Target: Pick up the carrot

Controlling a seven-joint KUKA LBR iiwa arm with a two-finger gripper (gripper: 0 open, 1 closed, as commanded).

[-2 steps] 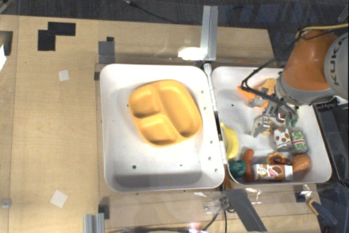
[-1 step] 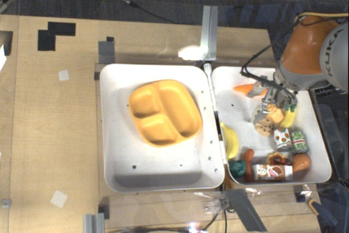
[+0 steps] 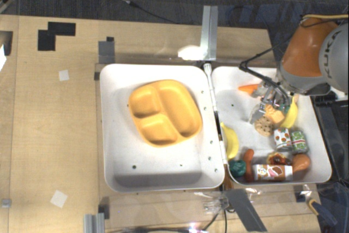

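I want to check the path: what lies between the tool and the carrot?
In the camera view, nothing: the tool hangs just below-right of the carrot, with bare white bin floor between them.

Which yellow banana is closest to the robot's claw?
The banana at the right bin's far right, just beside the gripper. The other banana lies against the bin's left wall, farther from it.
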